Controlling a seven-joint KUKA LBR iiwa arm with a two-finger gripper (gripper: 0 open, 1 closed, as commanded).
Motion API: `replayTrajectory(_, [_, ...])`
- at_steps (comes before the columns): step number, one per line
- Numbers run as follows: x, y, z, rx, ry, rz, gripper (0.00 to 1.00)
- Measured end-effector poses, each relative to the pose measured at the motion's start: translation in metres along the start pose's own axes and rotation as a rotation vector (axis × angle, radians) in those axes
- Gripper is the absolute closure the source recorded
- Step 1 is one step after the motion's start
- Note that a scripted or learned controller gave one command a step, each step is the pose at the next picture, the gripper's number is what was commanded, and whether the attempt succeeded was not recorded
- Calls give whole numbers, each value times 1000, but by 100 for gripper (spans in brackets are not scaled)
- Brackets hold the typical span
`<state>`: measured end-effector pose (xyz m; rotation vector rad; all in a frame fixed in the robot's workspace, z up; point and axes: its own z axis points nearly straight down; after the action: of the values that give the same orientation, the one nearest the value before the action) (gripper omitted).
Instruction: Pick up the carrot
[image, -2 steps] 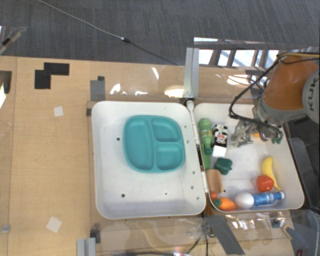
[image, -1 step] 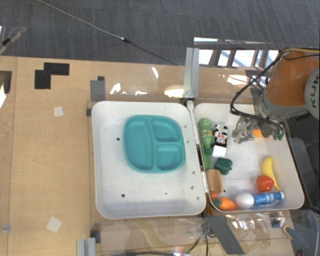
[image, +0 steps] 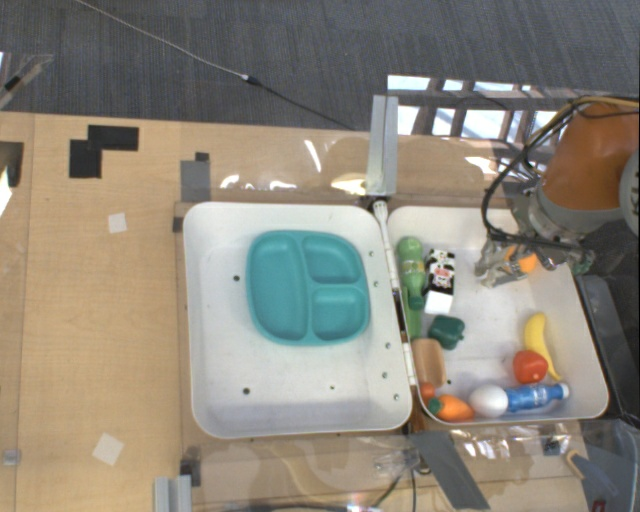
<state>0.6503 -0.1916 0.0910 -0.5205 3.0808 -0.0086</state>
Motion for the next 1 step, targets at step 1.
replayTrajectory(1, [10,-13,-140,4,-4,-178,100])
